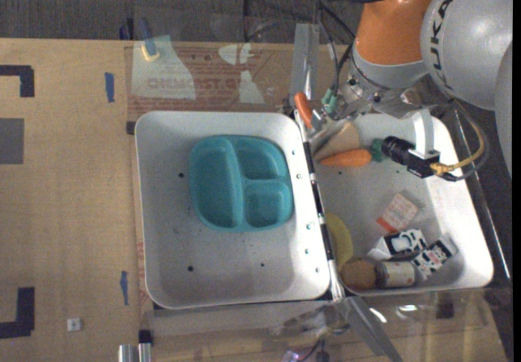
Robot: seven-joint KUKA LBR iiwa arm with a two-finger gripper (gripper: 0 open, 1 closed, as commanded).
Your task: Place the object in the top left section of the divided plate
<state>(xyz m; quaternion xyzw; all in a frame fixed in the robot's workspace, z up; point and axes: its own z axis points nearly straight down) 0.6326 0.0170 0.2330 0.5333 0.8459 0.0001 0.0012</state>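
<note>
A teal divided plate (242, 183) lies in the left white bin (163, 214), with one long section on its left and two smaller ones on its right; nothing lies in it. My gripper (319, 111) hangs over the top left corner of the right bin (468, 214), close to the wall between the bins. Just below it lie a tan wedge (344, 137) and an orange carrot (346, 159) with a green top. The wrist hides what, if anything, is in the gripper.
The right bin also holds a yellow banana (339, 238), a round brown item (358, 273), a small can (396, 274), black-and-white boxes (421, 248) and a pink packet (400, 208). The grey and orange arm (423, 10) covers the top right.
</note>
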